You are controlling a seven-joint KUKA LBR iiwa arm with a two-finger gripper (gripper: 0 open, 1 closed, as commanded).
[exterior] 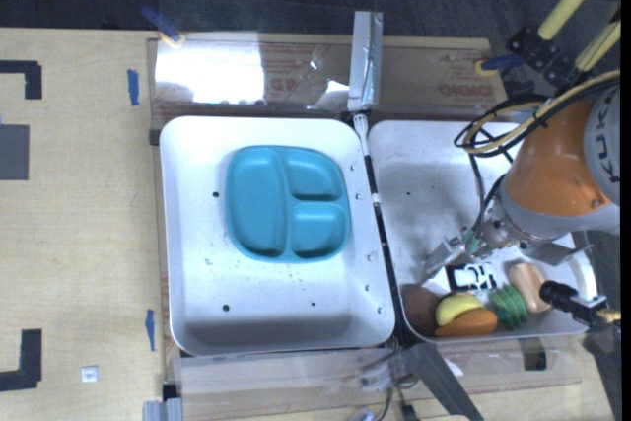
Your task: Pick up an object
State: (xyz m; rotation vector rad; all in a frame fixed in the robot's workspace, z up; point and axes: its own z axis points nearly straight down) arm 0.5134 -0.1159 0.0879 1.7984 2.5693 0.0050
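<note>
a: camera view, pincer. the gripper (463,256) hangs low in the right bin (414,173), above a black-and-white part of itself and just over the pile of toy food. whether it is released or clenched cannot be told, and nothing can be seen gripped in it

b: arm pose?

a: the arm (557,177) enters from the right, its orange band over the right bin's far side, wrist angled down and leftward; black cables (493,128) loop above it

b: objects and their axes?

a: along the right bin's near wall lie, left to right, a brown item (419,308), a yellow banana (456,309) on an orange piece (468,323), both long axes roughly left-right, a green ridged piece (510,306), and a tan cylinder (527,283) tilted toward upper left. the left bin (187,242) bears a blue divided tray (288,202), long axis left-right
</note>
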